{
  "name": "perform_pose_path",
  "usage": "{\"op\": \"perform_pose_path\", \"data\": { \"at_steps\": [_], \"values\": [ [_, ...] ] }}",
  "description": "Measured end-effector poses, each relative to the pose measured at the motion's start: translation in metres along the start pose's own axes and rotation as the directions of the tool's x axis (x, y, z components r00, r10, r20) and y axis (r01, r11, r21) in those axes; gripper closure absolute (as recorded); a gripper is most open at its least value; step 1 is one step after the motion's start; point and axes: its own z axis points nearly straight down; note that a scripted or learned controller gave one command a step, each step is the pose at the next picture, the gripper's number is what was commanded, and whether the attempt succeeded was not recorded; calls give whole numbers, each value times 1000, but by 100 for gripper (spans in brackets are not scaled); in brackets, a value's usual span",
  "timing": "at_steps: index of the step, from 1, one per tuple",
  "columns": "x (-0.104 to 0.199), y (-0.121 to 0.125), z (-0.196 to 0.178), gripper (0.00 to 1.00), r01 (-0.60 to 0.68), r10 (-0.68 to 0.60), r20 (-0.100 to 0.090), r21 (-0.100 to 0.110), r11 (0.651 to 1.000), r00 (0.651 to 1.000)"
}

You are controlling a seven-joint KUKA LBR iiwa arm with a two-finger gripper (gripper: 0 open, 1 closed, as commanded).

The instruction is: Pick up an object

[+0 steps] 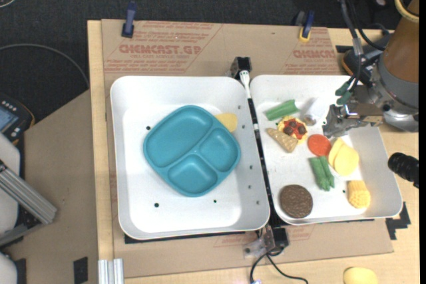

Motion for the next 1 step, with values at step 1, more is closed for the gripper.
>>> {"op": "perform_pose_path", "data": {
  "at_steps": [1],
  "values": [
    [49, 1, -130, 100, 9, -9, -1, -19, 1000, 1000]
  ]
}}
